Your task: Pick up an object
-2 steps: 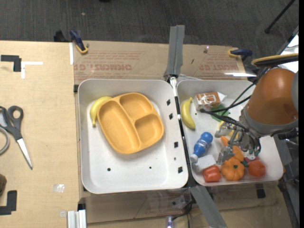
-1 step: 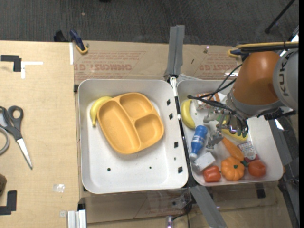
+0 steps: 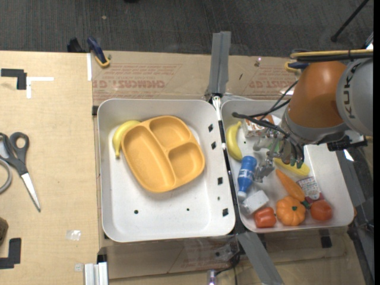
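The right bin (image 3: 342, 180) holds a pile of toys. Among them are a yellow banana (image 3: 233, 142), a blue bottle (image 3: 246, 174), an orange carrot (image 3: 290, 186), a small pumpkin (image 3: 290, 211), a red tomato (image 3: 321, 210), a red pepper (image 3: 265, 218) and a white block (image 3: 256, 202). My gripper (image 3: 279, 155) hangs low over the middle of this bin, just right of the bottle and above the carrot. Below it lies a yellow piece (image 3: 297, 169), partly hidden. A printed packet (image 3: 256, 130) lies at its upper left. The arm's orange band (image 3: 317, 94) covers the bin's back right.
In the left bin (image 3: 108, 195) lie a yellow divided plate (image 3: 163, 153) and a second banana (image 3: 122, 134) against its upper left edge. Scissors (image 3: 21, 165) rest on the wooden bench at far left. A grey divider post (image 3: 218, 64) stands between the bins at the back.
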Controlling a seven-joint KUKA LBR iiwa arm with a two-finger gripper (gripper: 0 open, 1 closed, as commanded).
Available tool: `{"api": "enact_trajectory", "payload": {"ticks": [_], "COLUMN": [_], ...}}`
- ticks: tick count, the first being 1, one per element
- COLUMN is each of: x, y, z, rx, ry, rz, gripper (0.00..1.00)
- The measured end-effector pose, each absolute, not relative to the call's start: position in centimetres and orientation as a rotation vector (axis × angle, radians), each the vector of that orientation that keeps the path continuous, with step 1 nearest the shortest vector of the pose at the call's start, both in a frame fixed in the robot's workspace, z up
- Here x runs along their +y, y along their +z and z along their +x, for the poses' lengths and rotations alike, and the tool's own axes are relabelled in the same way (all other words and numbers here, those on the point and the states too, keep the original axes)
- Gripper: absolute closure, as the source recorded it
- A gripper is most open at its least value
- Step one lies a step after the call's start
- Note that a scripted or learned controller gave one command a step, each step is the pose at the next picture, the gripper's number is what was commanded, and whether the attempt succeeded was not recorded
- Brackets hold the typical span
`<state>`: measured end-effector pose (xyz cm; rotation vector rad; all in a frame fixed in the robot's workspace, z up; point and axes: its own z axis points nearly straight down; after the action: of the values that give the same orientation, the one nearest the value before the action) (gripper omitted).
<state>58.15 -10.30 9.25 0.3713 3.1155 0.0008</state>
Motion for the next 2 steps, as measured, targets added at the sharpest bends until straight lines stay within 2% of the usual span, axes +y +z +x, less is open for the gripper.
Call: {"api": "enact_trajectory", "payload": {"ticks": [1,2], "x": [-10.5,-12.8], "y": [9.7,9.3], "z": [53.5,58.4], "rx": [3.045,3.031], "ry": [0.0,-0.001], "rz": [0.681,0.809], "gripper": [0.0,0.0]}}
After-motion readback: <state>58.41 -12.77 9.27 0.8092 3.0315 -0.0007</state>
